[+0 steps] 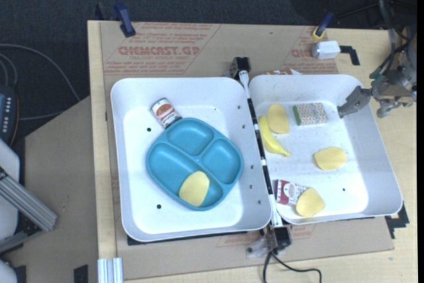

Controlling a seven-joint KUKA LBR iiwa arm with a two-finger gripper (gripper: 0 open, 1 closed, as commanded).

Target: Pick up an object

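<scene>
Two shallow white bins sit side by side on the table (199,43). The left bin (126,142) holds a blue divided plate (199,149) with a yellow piece (194,188) lying in its near compartment; a small can with a red-and-white label (165,112) lies just beyond the plate's far-left edge. The right bin (371,162) holds a banana (270,139) near its left wall, a yellow piece (279,119) touching the banana's far end, a green-edged speckled packet (310,114) just right of that piece, a yellow lemon-like piece (329,158) mid-bin, and another yellow piece (309,201) resting against a red-and-white packet (285,191) at the near wall. The gripper (354,103) is at the right bin's far-right rim, apart from all objects. Whether its fingers are spread or closed cannot be determined; nothing is visible between them.
</scene>
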